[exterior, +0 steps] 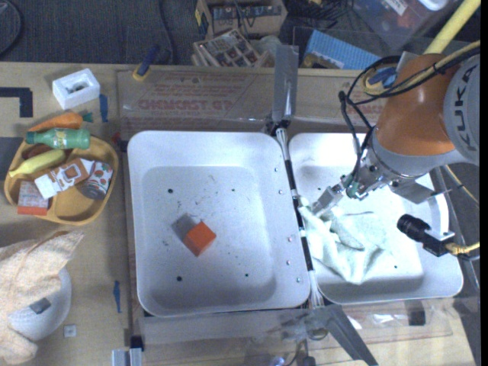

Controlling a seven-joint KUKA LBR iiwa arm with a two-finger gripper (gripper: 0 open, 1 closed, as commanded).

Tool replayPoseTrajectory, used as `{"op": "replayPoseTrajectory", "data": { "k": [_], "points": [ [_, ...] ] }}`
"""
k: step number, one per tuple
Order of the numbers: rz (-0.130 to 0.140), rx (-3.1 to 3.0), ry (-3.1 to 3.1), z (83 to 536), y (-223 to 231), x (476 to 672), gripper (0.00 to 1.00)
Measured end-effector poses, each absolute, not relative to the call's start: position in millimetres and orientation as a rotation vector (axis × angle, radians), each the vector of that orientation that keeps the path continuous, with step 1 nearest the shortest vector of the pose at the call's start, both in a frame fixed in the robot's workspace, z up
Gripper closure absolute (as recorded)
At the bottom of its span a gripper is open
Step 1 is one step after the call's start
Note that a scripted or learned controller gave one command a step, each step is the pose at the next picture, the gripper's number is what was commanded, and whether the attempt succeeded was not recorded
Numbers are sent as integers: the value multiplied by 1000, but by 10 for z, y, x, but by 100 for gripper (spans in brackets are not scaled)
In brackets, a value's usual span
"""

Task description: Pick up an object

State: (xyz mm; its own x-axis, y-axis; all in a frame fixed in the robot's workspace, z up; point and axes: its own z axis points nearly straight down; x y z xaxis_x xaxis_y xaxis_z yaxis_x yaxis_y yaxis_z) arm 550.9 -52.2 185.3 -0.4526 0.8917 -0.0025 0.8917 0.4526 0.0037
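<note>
An orange block (200, 239) with a grey face lies in the middle of the left bin (152, 158). A crumpled pale cloth (349, 242) lies in the right bin (320, 147), bunched toward its left and front. My gripper (324, 201) reaches down over the right bin from the right, its tips just above the cloth's upper left corner, near the wall between the bins. I cannot make out how the tips stand, and I see nothing between them.
A black cylindrical part (418, 232) of the arm sticks out over the right bin's right side. A yellow bowl (99, 200) with a green bottle and packets sits left of the bins. A beige cloth (34, 280) lies at the front left.
</note>
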Motion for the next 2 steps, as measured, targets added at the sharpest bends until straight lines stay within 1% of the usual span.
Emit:
{"op": "replayPoseTrajectory", "data": {
  "k": [1, 2],
  "points": [
    [7, 1589, 2699, 891, -1134, 5670, 0],
    [8, 1799, 2567, 887, -1253, 5116, 0]
  ]
}}
